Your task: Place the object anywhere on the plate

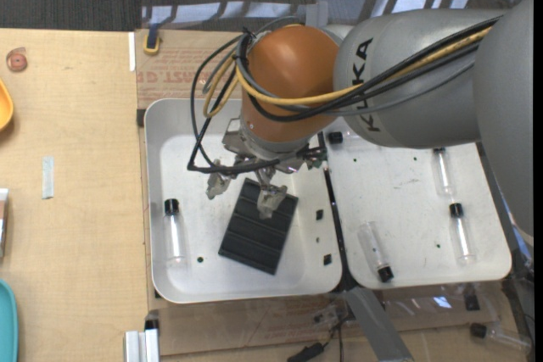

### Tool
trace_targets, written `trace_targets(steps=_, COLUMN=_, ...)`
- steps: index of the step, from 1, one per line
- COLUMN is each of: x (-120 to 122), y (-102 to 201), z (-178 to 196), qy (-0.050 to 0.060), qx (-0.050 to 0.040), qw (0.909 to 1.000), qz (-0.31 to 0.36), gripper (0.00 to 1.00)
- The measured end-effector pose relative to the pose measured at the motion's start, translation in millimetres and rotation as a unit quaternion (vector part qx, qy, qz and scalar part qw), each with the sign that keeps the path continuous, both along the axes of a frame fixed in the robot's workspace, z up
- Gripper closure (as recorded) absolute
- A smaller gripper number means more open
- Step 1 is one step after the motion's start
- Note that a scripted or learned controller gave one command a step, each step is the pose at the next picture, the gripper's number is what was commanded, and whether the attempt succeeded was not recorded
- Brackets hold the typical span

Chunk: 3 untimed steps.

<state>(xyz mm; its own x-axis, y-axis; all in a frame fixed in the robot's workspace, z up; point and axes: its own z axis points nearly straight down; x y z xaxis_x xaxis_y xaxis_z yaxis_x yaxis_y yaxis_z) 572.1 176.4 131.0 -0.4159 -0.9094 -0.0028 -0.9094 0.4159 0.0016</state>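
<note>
- Grey KUKA arm with orange band (288, 80) reaches in from the right, over the left shallow white bin (161, 182).
- Two-finger gripper (270, 197) points down, right above the upper end of a flat black ribbed rectangular plate (254, 235).
- Fingers state: cannot tell, too small and partly hidden by the wrist; nothing clearly seen between them.
- Black plate lies tilted, near the middle of the left bin, lower end toward the front wall.
- Clear plastic tube with black cap (173, 231) lies along the left bin's left side, well apart from the plate.
- Right white bin (501, 267) holds three similar clear tubes (373, 250), scattered.
- Wooden desk (76, 208) left of the bins.
</note>
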Motion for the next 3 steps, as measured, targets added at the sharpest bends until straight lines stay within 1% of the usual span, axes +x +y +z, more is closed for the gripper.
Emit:
trace_targets(steps=1, x=78, y=35, z=-21, qy=-0.002, qx=0.0007, qw=0.9979, qz=-0.065, gripper=0.0)
trace_targets(steps=2, x=89, y=37, z=10, qy=-0.002, qx=0.0011, qw=0.9536, qz=-0.301, gripper=0.0)
trace_targets(steps=3, x=88, y=51, z=-39, qy=0.0, qx=-0.0007, qw=0.8269, qz=-0.562, gripper=0.0)
